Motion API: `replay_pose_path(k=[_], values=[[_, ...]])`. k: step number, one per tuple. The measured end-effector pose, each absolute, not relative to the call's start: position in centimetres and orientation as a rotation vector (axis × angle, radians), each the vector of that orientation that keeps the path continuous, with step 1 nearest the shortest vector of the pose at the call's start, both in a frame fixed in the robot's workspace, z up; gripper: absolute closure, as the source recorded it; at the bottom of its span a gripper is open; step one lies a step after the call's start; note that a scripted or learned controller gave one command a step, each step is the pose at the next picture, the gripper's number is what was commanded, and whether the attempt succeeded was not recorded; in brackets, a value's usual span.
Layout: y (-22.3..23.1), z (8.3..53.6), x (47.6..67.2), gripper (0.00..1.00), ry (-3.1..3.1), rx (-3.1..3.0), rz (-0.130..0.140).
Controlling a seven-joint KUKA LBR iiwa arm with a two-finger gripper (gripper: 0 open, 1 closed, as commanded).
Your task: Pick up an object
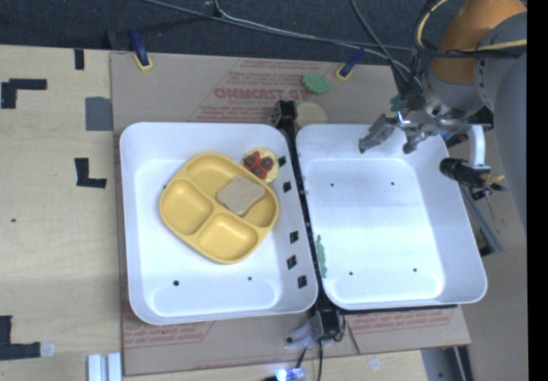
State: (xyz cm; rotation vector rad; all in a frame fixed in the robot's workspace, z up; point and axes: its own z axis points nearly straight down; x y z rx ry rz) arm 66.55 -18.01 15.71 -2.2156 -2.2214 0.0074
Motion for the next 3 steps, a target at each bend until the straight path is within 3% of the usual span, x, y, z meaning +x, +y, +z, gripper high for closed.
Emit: replay_pose_path(k=[2, 3], values=[[-17.4, 8.4, 66.5, 0.0, -2.226, -2.219, 0.003], [-17.4, 9.7, 66.6, 1.0, -2.23, -2.221, 0.001]])
